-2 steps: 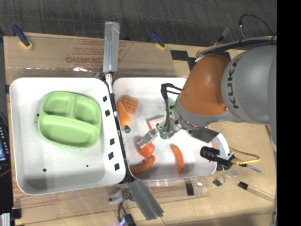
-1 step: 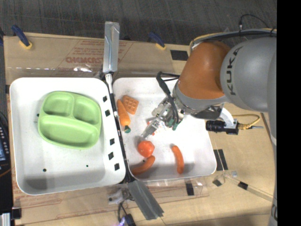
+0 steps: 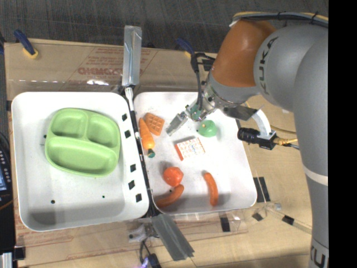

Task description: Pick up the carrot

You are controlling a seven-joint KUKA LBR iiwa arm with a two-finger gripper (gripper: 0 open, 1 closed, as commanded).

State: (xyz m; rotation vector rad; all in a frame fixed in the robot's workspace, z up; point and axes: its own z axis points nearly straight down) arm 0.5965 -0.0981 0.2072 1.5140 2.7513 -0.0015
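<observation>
The carrot (image 3: 146,137) is orange with a small green tip and lies along the left wall of the right bin (image 3: 240,166), its tip pointing toward the front. My gripper (image 3: 177,123) hangs over the middle of that bin, to the right of the carrot and a little behind it, apart from it. Its fingers are open and hold nothing.
An orange waffle piece (image 3: 154,123) lies just right of the carrot's top. A printed card (image 3: 189,148), a green toy (image 3: 208,129), a red tomato (image 3: 173,176) and two sausages (image 3: 211,187) (image 3: 170,196) share the right bin. A green divided plate (image 3: 83,141) lies in the left bin.
</observation>
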